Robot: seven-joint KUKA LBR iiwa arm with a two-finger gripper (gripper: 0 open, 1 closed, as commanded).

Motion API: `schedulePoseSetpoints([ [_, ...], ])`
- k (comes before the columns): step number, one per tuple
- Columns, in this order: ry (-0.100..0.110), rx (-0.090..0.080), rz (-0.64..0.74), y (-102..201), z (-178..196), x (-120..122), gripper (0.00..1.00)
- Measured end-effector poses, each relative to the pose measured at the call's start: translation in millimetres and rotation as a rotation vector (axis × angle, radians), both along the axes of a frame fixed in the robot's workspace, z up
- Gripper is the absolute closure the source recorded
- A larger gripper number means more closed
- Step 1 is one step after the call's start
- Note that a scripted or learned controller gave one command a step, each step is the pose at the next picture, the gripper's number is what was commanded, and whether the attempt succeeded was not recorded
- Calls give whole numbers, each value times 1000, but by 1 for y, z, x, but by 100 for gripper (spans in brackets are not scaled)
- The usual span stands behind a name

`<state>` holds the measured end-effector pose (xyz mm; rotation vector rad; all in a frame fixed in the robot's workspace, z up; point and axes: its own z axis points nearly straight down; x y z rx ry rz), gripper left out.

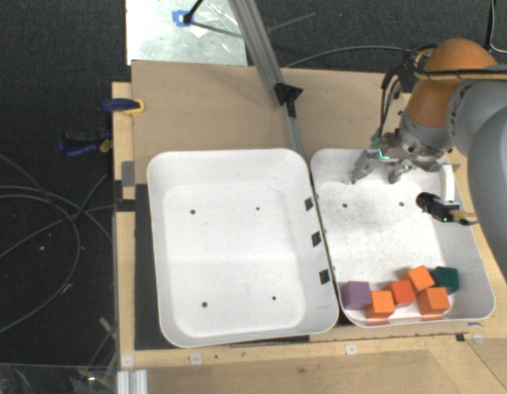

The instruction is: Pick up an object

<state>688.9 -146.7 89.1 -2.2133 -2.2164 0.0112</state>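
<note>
Right bin (376, 220), blocks (401, 290) near corner, well apart from fingers (362, 168)

Below the claw (376, 169) the right bin (385, 220) floor is bare. Blocks (401, 290) crowd its near edge, far from the claw.

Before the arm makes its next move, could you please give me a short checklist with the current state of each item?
1. Blocks within the right bin: ok, clustered at its near edge.
2. Pincer above that bin: ok, near its far edge.
3. Pincer over a block: not ok, the purple block and orange blocks lie well away.
4. Object held: not ok, nothing between its tips.
5. Dark green block free to grasp: cannot tell, it touches orange neighbours.
</note>
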Motion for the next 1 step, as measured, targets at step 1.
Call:
schedulePoseSetpoints([
  [1, 0, 0, 0, 0, 0, 0, 0],
])
